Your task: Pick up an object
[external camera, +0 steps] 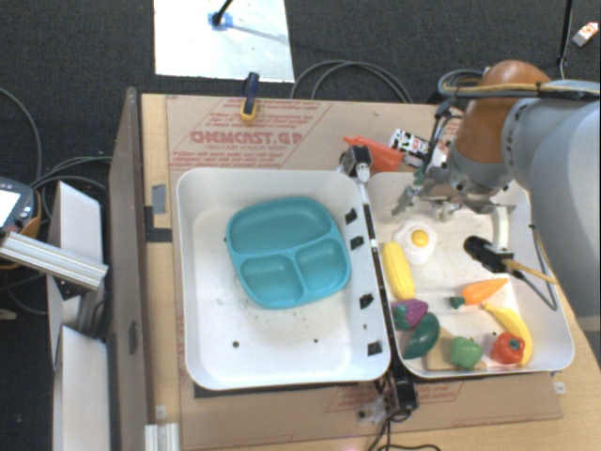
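Note:
My gripper (pixel 423 209) hovers over the back of the right bin (pixel 554 332), open with nothing between its fingers. Just in front of it lies a fried egg toy (pixel 419 241). A yellow corn cob (pixel 399 270) lies beside the bin's left wall. Further forward are a carrot (pixel 484 291), a banana (pixel 513 326), a red tomato (pixel 507 349), a green pepper (pixel 465 351), a purple piece (pixel 409 312) and a dark green piece (pixel 423 335).
The left bin (pixel 211 346) holds a teal divided plate (pixel 286 250). An orange clamp (pixel 374 151) sits at the back where the two bins meet. Cables run behind the bench.

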Robot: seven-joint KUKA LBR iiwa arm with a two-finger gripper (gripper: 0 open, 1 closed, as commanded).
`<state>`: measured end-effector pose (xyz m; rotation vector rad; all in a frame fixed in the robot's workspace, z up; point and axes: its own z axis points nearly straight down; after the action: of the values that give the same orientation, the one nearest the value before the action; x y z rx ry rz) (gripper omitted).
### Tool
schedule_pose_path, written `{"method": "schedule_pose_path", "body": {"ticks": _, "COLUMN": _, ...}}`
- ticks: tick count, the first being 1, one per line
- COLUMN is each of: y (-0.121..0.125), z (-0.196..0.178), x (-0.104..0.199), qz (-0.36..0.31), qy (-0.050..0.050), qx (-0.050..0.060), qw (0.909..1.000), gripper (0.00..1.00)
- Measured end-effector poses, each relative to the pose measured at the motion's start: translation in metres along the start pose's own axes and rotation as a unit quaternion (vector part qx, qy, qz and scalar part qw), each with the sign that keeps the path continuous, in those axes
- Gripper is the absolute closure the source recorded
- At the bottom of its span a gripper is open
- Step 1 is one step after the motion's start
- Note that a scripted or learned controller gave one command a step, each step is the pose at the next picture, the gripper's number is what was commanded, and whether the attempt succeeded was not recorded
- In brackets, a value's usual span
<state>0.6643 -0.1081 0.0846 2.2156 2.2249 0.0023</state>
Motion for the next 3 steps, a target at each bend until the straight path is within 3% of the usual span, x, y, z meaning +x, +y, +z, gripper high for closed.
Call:
{"method": "schedule_pose_path", "body": {"ticks": 1, "y": 0.005, "z": -0.001, "x": -0.022, "qz": 0.002, "qy": -0.001, "qx": -0.001, "qw": 1.0000, "gripper": 0.00}}
{"method": "schedule_pose_path", "body": {"ticks": 2, "y": 0.006, "z": -0.013, "x": -0.021, "qz": 0.000, "qy": -0.001, "qx": -0.003, "qw": 1.0000, "gripper": 1.00}}
{"method": "schedule_pose_path", "body": {"ticks": 3, "y": 0.006, "z": -0.012, "x": -0.021, "qz": 0.000, "qy": -0.001, "qx": -0.002, "qw": 1.0000, "gripper": 0.00}}
